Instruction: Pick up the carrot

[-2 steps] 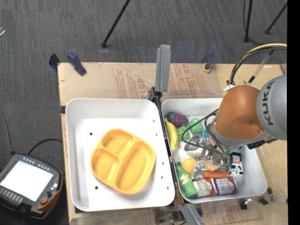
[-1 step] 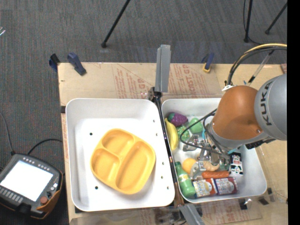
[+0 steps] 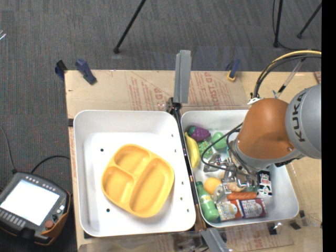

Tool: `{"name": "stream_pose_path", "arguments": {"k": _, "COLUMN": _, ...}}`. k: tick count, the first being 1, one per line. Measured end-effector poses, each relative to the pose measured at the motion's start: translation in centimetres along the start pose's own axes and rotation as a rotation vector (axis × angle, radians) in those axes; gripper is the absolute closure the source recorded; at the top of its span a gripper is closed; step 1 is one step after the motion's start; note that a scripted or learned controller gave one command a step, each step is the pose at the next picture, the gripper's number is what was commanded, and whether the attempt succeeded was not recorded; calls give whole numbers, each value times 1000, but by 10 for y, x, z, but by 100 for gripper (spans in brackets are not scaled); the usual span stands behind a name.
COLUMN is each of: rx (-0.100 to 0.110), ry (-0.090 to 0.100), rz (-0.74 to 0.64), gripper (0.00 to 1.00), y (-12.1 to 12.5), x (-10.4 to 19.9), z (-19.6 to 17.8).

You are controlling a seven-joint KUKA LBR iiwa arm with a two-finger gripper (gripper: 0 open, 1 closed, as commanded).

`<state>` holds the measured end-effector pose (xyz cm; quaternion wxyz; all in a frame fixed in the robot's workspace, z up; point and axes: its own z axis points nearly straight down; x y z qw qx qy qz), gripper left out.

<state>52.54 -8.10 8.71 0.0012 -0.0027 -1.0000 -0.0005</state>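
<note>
At the lower right of the frame, the right white plastic bin is seen to hold a red-labelled juice carton, a green bottle and a yellow lemon. The orange carrot lies just above the carton, directly beneath the metal two-finger gripper; whether its fingers are spread cannot be told. Further up lie a yellow banana and a purple eggplant. In the left white bin a yellow three-compartment plate is placed.

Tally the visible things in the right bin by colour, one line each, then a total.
Purple: 1, eggplant
Yellow: 2, banana, lemon
Green: 2, bottle, green piece
Orange: 1, carrot
Red: 1, carton
Total: 7; arm may hide more.
</note>
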Motion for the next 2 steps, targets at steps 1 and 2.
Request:
{"name": "stream_pose_path", "arguments": {"k": 1, "rx": -1, "ry": 1, "rz": 58, "gripper": 0, "y": 0, "x": 5, "z": 0}}
{"name": "stream_pose_path", "arguments": {"k": 2, "rx": 0, "ry": -8, "rz": 72, "gripper": 0, "y": 0, "x": 9, "z": -1}}
